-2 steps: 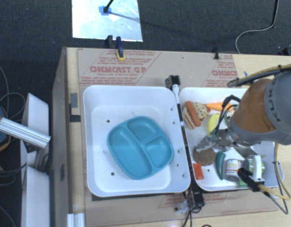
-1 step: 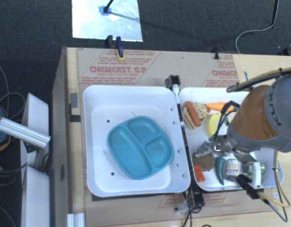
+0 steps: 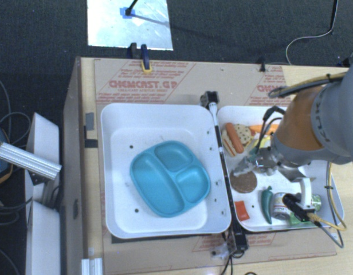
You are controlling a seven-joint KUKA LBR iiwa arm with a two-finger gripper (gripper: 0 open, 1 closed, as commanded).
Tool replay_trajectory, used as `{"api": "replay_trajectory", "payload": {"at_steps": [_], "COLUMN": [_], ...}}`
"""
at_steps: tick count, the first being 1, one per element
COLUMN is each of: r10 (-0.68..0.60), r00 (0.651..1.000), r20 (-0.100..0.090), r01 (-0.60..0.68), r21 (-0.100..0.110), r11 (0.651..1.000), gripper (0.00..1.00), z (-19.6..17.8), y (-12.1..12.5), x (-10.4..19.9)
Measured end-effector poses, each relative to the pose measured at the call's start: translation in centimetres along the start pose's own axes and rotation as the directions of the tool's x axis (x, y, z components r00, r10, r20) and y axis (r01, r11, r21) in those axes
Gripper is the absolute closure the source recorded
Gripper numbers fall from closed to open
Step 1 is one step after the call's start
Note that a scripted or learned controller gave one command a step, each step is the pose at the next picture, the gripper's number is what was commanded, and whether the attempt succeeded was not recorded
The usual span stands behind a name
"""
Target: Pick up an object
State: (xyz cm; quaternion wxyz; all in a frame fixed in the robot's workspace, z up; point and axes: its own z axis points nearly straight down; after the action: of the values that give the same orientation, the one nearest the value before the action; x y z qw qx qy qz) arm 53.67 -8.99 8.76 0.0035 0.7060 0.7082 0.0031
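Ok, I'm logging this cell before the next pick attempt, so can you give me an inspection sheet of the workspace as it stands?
Surface: bench covered in printed cardboard, bearing the left bin and the right bin side by side.
Job's things: in the right bin, a hot dog, a cracker, a brown disc, a green pepper, an orange block and a can.
Clutter: blue divided plate in the left bin.
Grippers: the tool is low over the right bin, above the brown disc; its state cannot be told.
Cables: a white cable on the floor; yellow wire at the bench's near right corner.
Surroundings: dark carpet, a shiny sheet.
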Motion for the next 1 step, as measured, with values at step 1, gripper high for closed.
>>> {"api": "replay_trajectory", "payload": {"at_steps": [1], "r10": [-0.001], "r00": [1.0], "r20": [0.0], "r01": [0.001], "r21": [-0.001], "r11": [1.0], "gripper": [0.0], "z": [0.03], "y": [5.77], "x": [-0.17]}}
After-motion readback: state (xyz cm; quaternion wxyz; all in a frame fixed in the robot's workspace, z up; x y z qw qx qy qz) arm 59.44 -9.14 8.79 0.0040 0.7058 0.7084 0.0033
